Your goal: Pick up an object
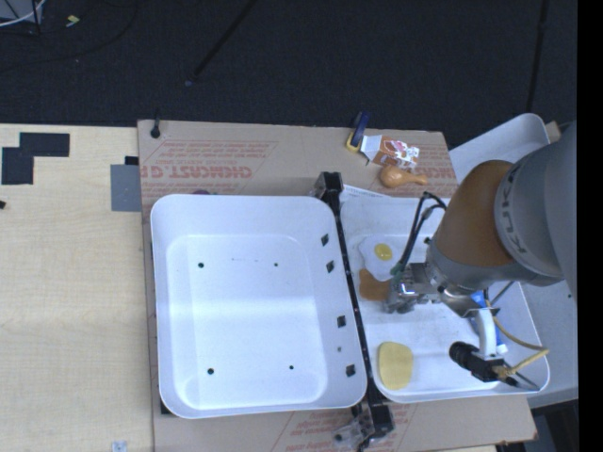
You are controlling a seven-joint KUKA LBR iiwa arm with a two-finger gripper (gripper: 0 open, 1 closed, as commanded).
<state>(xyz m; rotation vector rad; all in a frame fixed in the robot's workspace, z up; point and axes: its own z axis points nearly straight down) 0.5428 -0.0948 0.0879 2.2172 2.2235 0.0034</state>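
Observation:
My gripper [402, 296] is low in the right bin [443, 384], at the end of the grey arm with the orange band [476, 224]. Its tip sits right beside a flat brown piece [371, 286], touching or nearly touching that piece's right edge. Just above lies a white fried-egg toy with a yellow yolk [382, 251]. A pale yellow rounded object [396, 364] rests near the bin's front wall, apart from the gripper. The arm hides the bin's right half.
The left bin [170, 252] stands beside it, with a black divider [344, 281] between the two. Behind the bins, on the cardboard, lie an orange-brown toy [398, 176], a small printed packet [396, 149] and a blue-yellow clip [358, 132].

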